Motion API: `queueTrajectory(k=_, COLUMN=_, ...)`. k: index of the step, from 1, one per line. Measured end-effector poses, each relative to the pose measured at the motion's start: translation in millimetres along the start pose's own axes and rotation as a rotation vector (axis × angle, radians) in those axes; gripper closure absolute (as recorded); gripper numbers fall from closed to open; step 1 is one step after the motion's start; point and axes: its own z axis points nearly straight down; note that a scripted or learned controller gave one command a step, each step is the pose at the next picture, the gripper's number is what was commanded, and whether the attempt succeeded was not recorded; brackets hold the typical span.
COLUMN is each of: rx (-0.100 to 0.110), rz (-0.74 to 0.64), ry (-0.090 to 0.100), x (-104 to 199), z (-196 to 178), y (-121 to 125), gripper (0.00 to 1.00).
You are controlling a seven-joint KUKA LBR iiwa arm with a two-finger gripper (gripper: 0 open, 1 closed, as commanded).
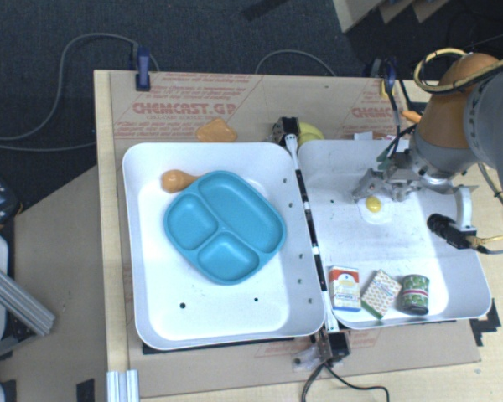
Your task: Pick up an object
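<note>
Fried egg toy (374, 207) is seen in the right bin (453, 308), just below the gripper (384, 188); its top edge is partly hidden. Finger state cannot be told. Small items (380, 293) along the near wall are hard to identify.

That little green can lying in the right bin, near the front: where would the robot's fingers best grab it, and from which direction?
Probably from straight above, across its round body. The green can appears to lie on its side at the end of a row, with a small checkered packet close on one side, so fingers closing over the curved middle, one toward the bin's front rim and one toward its centre, would likely avoid the packet.
</note>
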Motion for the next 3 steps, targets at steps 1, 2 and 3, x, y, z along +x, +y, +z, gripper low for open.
queueTrajectory(k=1, rx=-0.004, rz=-0.002, ry=-0.001, x=1, z=-11, y=1, gripper=1.00)
queueTrajectory(k=2, rx=-0.003, rz=-0.002, ry=-0.001, x=1, z=-11, y=1, gripper=0.00)
queueTrajectory(k=3, rx=0.001, rz=0.000, ry=0.001, x=7, z=-29, y=-11, gripper=0.00)
